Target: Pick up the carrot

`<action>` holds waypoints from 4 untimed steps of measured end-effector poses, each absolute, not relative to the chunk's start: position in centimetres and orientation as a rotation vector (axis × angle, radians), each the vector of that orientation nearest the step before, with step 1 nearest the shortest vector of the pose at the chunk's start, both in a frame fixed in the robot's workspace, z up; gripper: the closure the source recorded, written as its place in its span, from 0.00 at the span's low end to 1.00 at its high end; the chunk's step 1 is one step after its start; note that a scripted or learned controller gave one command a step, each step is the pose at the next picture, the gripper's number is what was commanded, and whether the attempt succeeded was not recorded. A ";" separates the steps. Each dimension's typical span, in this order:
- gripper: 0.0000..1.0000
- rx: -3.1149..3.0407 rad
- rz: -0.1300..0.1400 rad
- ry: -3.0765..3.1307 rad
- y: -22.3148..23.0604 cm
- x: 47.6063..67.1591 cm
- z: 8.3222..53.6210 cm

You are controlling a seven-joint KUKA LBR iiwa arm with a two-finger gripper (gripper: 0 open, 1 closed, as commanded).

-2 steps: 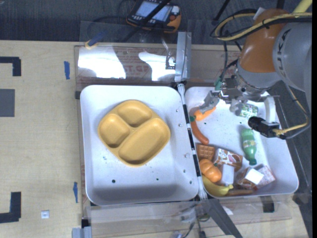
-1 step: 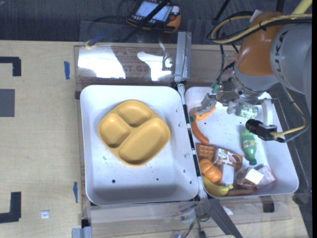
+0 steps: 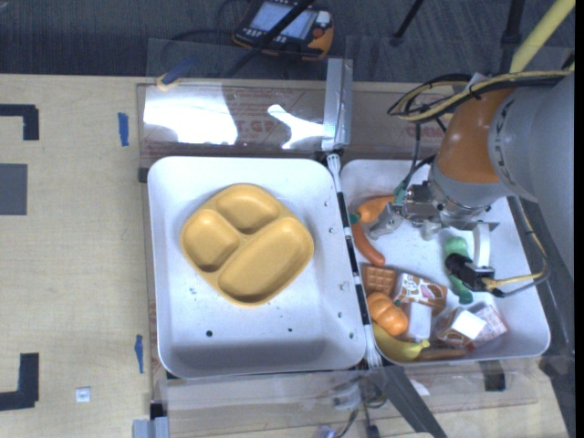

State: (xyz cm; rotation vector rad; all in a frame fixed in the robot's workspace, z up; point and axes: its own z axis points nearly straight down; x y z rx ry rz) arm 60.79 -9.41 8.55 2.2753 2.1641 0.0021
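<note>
light: bright, even, from overhead | glare: strong white reflection on the clear plastic sheet [image 3: 233, 117] behind the left shallow white bin [image 3: 173, 318] | shadows: soft, short, beneath the yellow three-part plastic plate [image 3: 246, 242] | focus: mild softness overall, small items in the right shallow white bin [image 3: 529, 327] indistinct | distortion: slight bowing at edges

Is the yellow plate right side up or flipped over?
Right side up: the yellow plate shows its three hollow sections facing up, lying flat in the left bin.
</note>
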 end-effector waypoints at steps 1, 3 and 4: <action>0.00 2.557 -0.020 1.848 -10.3 64.8 8.4; 0.00 2.098 -0.004 2.339 -10.9 66.6 9.8; 0.00 2.097 -0.004 2.339 -10.9 66.6 9.8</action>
